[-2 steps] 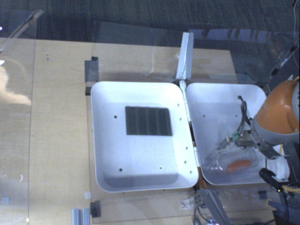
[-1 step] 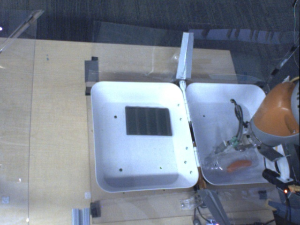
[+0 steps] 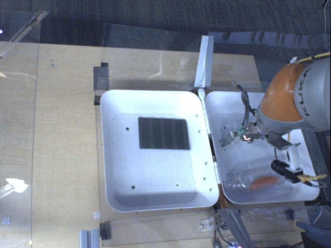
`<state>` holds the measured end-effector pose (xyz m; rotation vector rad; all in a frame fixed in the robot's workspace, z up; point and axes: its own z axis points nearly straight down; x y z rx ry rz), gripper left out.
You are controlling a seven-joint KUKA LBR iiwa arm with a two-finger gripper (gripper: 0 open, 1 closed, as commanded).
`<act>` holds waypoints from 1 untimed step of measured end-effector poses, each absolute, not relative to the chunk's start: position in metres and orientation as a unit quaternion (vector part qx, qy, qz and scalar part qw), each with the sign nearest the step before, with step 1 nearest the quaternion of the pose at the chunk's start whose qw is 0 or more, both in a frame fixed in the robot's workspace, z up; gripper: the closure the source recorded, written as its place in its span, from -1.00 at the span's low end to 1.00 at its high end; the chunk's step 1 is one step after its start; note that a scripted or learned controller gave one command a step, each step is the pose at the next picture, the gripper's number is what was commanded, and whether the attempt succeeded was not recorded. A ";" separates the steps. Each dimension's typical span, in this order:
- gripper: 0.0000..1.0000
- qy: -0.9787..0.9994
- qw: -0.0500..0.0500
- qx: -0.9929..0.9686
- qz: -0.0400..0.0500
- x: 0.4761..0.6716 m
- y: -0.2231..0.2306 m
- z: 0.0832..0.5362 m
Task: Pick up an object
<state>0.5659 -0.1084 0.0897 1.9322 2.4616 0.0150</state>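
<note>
No legible text, label, brand, number or sign appears on any surface: neither on the two white bins [image 3: 155,99], nor on the bench [image 3: 51,138], nor on the arm [image 3: 295,94] above the pincer.

The bench [image 3: 51,154] in the left half of the frame looks like pale wood, matt, with a faint grain. Both bins, the left bin [image 3: 119,190] and the right bin [image 3: 222,107], look like white plastic, smooth with a soft sheen. A dark ribbed panel [image 3: 163,133], matt, lies flat in the left bin's floor. Between the bins at the top stands a metal strip [image 3: 204,61], brushed and dull grey. The arm [image 3: 310,94] at the right has a glossy orange band and smooth grey shell. Low in the right bin lies an orange-red object [image 3: 265,182], smooth, beside a clear glossy plastic piece [image 3: 239,179].
</note>
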 end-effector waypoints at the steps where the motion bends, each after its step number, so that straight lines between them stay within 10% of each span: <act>1: -1.00 0.784 0.005 0.620 0.004 0.616 -0.088 0.089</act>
